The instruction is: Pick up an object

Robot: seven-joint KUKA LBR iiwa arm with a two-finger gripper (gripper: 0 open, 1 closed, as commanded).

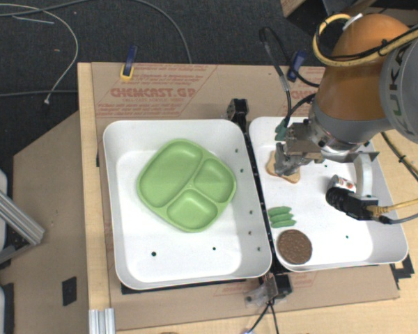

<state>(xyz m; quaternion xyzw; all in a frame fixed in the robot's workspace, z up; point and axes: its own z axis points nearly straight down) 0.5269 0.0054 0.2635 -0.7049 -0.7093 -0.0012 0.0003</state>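
My gripper (288, 164) reaches down into the right bin (376, 249), near its back left part. Directly under its tip lies a tan, bread-like piece (287, 175), mostly covered by the gripper. Whether the piece sits between the fingers cannot be made out. A green pea pod (281, 217) lies in front of it near the bin's left wall. A round brown cookie (294, 246) rests at the bin's front left corner.
The left bin (125, 249) holds a green three-compartment plate (187, 184) at its middle. A black cable fitting (348, 202) hangs off the arm over the right bin. Both bins stand on a cardboard sheet (157, 82).
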